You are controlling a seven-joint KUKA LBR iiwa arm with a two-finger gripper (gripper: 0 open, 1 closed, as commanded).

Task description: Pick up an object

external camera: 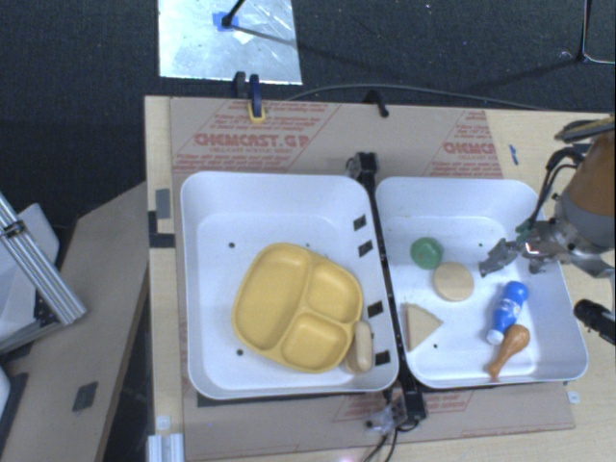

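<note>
Locate the blue plastic bottle with a white cap in the right white bin, near that bin's right wall. Its long axis runs at a slant, cap end toward the near edge of the surface. It lies just on the near side of the gripper, closer than any other item.

Note the round tan disc beside the bottle, toward the bin divider, and the orange drumstick-shaped toy touching or nearly touching the cap end.

You cannot tell from this view whether the gripper is spread or closed; nothing is visibly held.

You will likely need to rotate the wrist across the bottle's slant before descending.
</note>
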